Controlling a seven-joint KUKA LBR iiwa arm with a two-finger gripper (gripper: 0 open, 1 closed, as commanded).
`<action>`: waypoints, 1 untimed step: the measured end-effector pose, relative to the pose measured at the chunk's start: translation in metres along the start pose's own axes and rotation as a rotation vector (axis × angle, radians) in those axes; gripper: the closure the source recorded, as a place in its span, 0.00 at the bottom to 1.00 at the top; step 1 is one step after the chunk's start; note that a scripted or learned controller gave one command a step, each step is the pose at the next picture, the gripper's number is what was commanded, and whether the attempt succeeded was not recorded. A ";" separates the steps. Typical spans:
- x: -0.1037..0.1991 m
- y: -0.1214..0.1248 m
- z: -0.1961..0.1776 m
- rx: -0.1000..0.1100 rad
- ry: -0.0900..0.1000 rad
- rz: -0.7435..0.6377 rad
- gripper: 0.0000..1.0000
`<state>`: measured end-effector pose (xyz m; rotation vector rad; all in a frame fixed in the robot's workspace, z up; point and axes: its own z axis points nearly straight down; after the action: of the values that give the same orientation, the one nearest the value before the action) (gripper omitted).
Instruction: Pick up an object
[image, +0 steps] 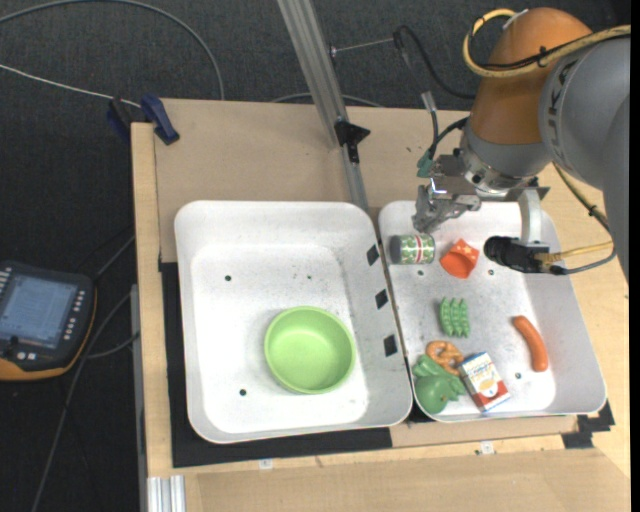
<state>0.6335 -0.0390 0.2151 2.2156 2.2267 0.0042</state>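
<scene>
Small can (411, 249) with a green label, lying on its side at the upper left of the right bin (575, 345), close against the divider between the bins. Directly above it in the frame, the gripper (436, 210), reaching down from the grey and orange arm at upper right; fingers too cluttered to read, cannot tell whether spread or clenched, nothing clearly between them. Just right of the can, an orange cup (459, 258) tipped over. Further down the same bin, a green ridged block (454, 316), an orange sausage-shaped toy (531, 342) toward the right wall, and at the bottom a pretzel (443, 352), a green leafy toy (435, 386) and a small carton (481, 380) crowded together. Centre of the left bin (205, 240): a lime green bowl (309, 349), upright.
</scene>
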 end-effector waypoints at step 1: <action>0.053 -0.002 0.005 0.002 0.000 0.001 1.00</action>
<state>0.6315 0.0135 0.2102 2.2172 2.2271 0.0018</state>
